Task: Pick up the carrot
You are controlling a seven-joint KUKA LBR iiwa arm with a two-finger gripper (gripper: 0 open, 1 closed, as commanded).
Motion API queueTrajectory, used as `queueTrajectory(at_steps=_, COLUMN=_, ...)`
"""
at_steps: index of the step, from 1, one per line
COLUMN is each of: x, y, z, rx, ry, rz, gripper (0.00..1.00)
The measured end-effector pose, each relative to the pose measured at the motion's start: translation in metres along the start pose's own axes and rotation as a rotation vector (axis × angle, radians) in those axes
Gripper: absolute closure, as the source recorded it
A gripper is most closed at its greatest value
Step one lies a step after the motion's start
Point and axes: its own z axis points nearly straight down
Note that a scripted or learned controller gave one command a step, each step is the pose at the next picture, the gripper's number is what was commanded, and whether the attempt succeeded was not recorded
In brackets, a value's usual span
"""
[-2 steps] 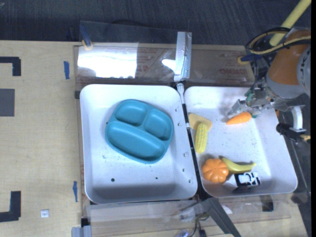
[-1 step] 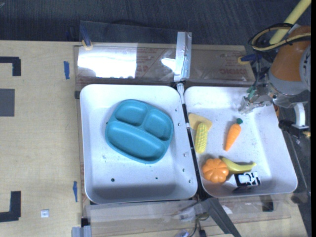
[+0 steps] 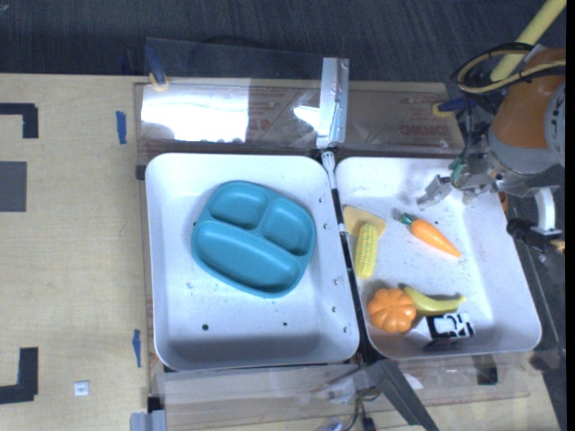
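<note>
Though near jaws (image 3: 454, 187), carrot (image 3: 433, 235) apart.

Reaching in from the right edge, upper part of the view. Grey arm (image 3: 539, 142) with orange band above the wrist, bent downward. Tool (image 3: 455, 185) low, pointing left, fingers (image 3: 434, 189) spread apart, nothing between them.

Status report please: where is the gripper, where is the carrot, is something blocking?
Gripper over right bin's far edge, nothing between fingers. Carrot lying loose in right bin, just below gripper. Corn and banana apart from carrot; approach clear.
</note>
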Motion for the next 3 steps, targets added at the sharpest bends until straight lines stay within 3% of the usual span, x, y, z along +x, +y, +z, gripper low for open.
queueTrajectory(at_steps=1, x=0.064, y=-0.075, z=0.021, rx=0.024, ry=0.012, rz=0.012, gripper=0.00)
queueTrajectory(at_steps=2, x=0.047, y=-0.140, z=-0.017, rx=0.028, ry=0.011, rz=0.026, gripper=0.00)
queueTrajectory(at_steps=3, x=0.020, y=-0.071, z=-0.137, rx=0.018, ry=0.010, rz=-0.190, gripper=0.00)
